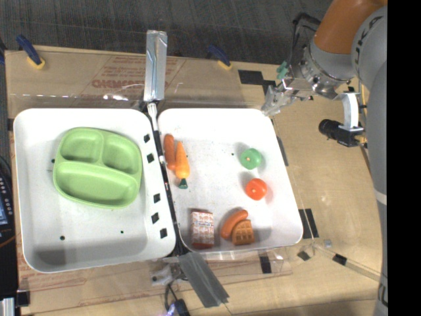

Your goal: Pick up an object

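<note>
Two shallow white bins sit side by side on the bench: the left bin (26, 176) holds one thing, a green divided plate (99, 166) with three compartments. The right bin (217, 120) holds six small items: one carrot (176, 158), one green round fruit (250, 158), one orange-red round fruit (256, 189), one red-and-white packet (202, 228), one sausage-shaped orange piece (233, 221) and one waffle-like brown piece (243, 233) touching it. That makes seven objects across the two bins.
</note>
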